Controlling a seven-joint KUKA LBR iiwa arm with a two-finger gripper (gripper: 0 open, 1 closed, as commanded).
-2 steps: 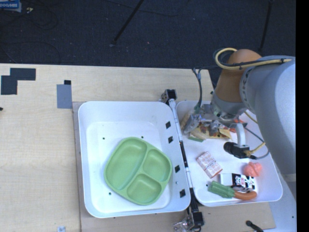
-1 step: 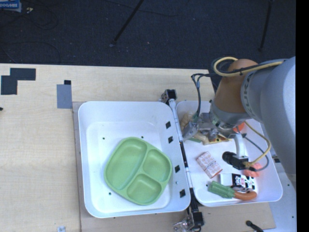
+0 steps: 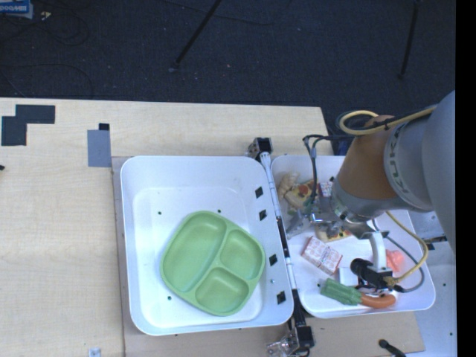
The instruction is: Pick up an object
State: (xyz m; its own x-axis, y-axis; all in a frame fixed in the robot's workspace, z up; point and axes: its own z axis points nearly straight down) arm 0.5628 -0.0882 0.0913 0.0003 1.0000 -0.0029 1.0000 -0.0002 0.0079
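My gripper (image 3: 325, 225) is low over the middle of the right bin (image 3: 421, 297), under the grey wrist and its orange band. Just below it lies a small pink and white box (image 3: 321, 256). A yellowish toy (image 3: 299, 193) and some grey pieces (image 3: 296, 219) sit to the gripper's left, against the bin's left wall. A green object (image 3: 341, 292) and an orange-red one (image 3: 380, 301) lie near the front rim. A pink piece (image 3: 394, 259) rests further right. The wrist hides what is directly under the gripper.
The left bin (image 3: 141, 199) holds a green divided plate (image 3: 213, 262). A divider rail with black clips (image 3: 271, 214) runs between the two bins. Pale wooden bench top (image 3: 52, 229) spreads to the left.
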